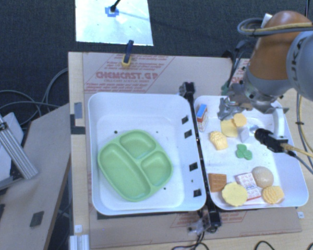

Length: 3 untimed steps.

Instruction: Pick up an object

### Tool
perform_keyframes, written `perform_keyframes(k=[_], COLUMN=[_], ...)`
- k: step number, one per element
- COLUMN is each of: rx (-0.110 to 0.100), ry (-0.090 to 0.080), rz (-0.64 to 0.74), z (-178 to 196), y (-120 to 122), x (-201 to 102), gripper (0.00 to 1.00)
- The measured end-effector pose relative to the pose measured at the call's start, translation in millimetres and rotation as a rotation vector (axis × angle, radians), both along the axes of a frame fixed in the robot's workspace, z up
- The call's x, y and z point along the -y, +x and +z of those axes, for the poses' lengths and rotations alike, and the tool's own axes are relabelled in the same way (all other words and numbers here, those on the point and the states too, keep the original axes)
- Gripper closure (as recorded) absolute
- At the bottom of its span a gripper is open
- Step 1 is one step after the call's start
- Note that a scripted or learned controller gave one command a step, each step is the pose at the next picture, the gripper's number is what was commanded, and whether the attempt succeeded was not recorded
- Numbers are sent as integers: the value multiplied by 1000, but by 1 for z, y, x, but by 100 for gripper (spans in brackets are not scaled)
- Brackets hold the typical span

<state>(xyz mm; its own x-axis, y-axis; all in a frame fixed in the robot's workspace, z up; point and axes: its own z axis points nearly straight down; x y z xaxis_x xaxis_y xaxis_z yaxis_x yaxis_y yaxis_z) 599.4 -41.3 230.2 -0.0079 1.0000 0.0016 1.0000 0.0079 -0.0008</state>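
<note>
We see the end effector (228, 108) low over the right bin (297, 184), just above a yellow food piece (230, 127); we cannot tell its grip state. Green tray (135, 164) sits in left bin (141, 105).

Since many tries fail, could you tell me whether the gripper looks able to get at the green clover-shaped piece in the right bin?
Probably yes. The green clover piece lies flat with bare bin floor around it, apart from its neighbours, and the gripper hangs over the same right bin, nothing standing between them.
</note>
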Motion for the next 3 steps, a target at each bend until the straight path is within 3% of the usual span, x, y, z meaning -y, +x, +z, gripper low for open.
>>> perform_keyframes(k=[1,3], rx=[-1,-1], ry=[-1,-2], rz=[-2,-8], z=[3,-17], y=[-24,-27], x=[-18,-17], gripper=[100,100])
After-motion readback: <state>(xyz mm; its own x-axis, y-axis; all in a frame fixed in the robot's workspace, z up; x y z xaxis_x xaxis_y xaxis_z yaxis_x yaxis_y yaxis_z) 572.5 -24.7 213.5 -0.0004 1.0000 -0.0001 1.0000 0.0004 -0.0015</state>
